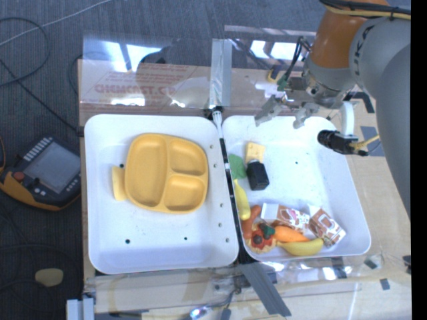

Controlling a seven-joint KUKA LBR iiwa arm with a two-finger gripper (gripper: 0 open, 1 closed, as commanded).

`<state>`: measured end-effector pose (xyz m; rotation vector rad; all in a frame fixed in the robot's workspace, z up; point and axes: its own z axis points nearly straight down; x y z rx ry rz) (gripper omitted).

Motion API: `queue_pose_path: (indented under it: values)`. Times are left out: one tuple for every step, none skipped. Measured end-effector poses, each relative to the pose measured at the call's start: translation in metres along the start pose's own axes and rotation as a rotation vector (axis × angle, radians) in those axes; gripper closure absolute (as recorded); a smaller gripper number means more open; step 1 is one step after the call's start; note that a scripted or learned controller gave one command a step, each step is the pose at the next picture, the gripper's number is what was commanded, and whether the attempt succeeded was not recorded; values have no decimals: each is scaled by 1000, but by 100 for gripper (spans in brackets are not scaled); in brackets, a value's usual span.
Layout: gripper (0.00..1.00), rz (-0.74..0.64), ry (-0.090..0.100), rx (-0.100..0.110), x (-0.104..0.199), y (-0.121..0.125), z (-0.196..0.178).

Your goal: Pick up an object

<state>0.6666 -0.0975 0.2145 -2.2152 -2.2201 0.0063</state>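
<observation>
My gripper [281, 115] hangs open over the far rim of the right bin [333, 179], its two fingers spread apart with nothing between them. In that bin, just below and left of the gripper, lie a small yellow block [254, 152] and a black block [257, 175]. Along the left wall are a green piece [237, 165] and a slim yellow piece [241, 203]. At the near end sit a carrot [289, 234], a banana [303, 247], red toy fruit [262, 233] and two snack packets [292, 216] [327, 227].
The left bin [107, 239] holds a yellow divided plate [167, 172] with a small yellow piece [118, 183] at its left edge. A handheld pendant [47, 172] lies on the floor at the left. The arm's grey body fills the upper right.
</observation>
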Motion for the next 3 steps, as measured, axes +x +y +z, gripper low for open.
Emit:
queue_pose_path:
  values:
    - [0,-253,-1,-4,-7,3,121]
    - [100,-251,2,-1,-6,2,115]
    - [100,-158,-2,-1,47,2,23]
